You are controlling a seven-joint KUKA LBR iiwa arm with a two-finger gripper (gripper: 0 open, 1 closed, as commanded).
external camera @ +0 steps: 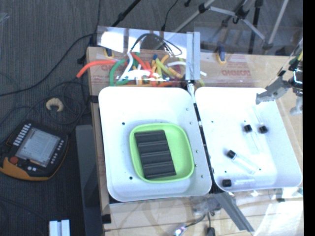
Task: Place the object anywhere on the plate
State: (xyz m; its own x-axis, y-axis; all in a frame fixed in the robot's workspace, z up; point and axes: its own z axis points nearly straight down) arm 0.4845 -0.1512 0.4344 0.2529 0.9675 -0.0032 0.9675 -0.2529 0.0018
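Two white bins on counter: left bin holds green plate bearing dark ridged block; jaws' state unclear at right edge.

A teach pendant lies on the dark floor left of the surface. Coloured cables tangle behind the bins; tripod legs stand beyond.

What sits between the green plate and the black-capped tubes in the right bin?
In the camera view, the bins' adjoining white rims separate the green plate from the clear tubes; otherwise bare white floor.
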